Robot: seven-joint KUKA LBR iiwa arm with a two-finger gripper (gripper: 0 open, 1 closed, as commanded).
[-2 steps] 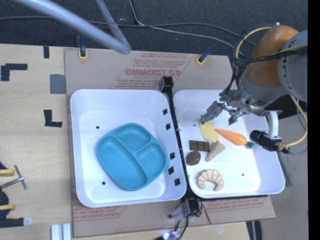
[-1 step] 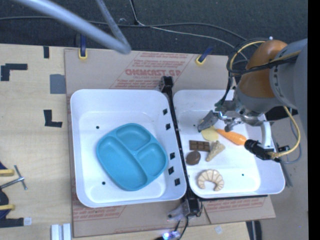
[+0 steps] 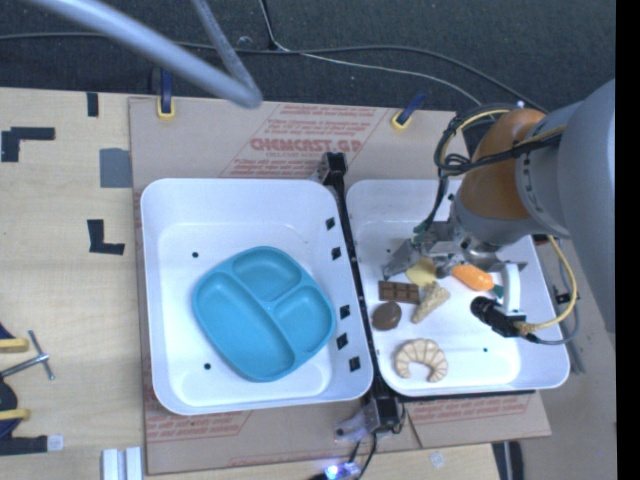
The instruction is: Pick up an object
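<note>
My gripper (image 3: 422,256) is low in the right bin (image 3: 540,368), under the grey arm with its orange band (image 3: 500,168). It sits right over a pale yellow piece (image 3: 421,272). Just below it lie a brown chocolate bar (image 3: 398,291), a cream wedge (image 3: 432,302) and a round brown cookie (image 3: 386,316). An orange carrot-like piece (image 3: 473,277) lies to the gripper's right. A croissant (image 3: 422,359) rests near the bin's front wall. Whether anything is held is hidden by the wrist.
The left bin (image 3: 170,218) holds a blue divided plate (image 3: 263,310). A black divider (image 3: 345,268) runs between the bins. Cables loop off the arm over the right bin's right side (image 3: 545,313). A grey bar (image 3: 130,28) crosses the top left.
</note>
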